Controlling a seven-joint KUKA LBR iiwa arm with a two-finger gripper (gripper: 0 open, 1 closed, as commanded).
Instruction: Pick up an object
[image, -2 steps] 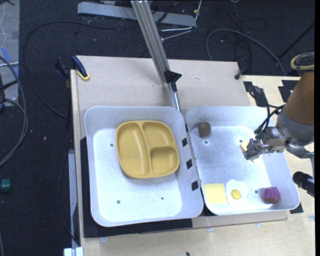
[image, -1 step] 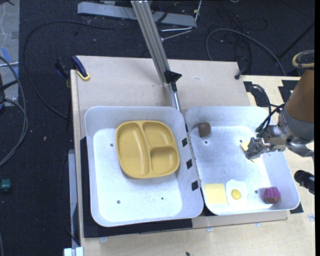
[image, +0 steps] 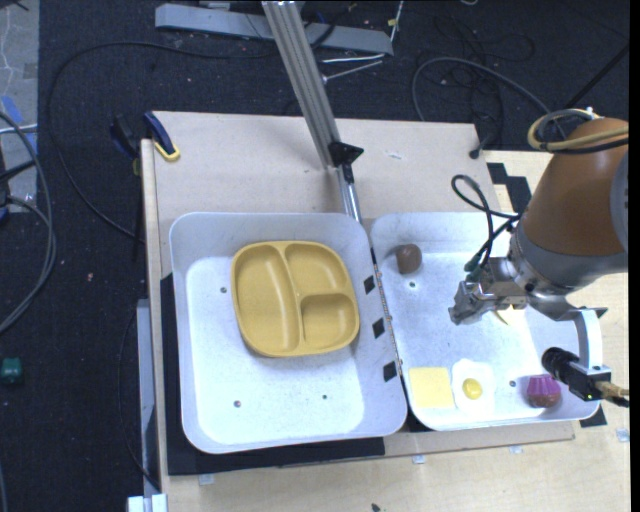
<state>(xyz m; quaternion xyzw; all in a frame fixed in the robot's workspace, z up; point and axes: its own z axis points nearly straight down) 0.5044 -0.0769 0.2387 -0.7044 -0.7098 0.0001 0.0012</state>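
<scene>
My gripper (image: 468, 305) hangs over the middle of the right bin (image: 440, 240), pointing down and left, with nothing visible between its fingers. A small brown ball-like object (image: 407, 258) lies at the bin's back left. Along the front edge lie a pale yellow square slice (image: 431, 387), a toy fried egg (image: 472, 385) and a purple piece (image: 543, 391). A bit of yellow shows just right of the gripper, partly hidden by the wrist.
The left bin (image: 200, 400) holds a yellow three-compartment plate (image: 295, 298). A slanted metal pole (image: 310, 90) rises behind the bins. The arm's orange-banded body (image: 580, 200) covers the right bin's right side. Cables lie on the dark floor around the bench.
</scene>
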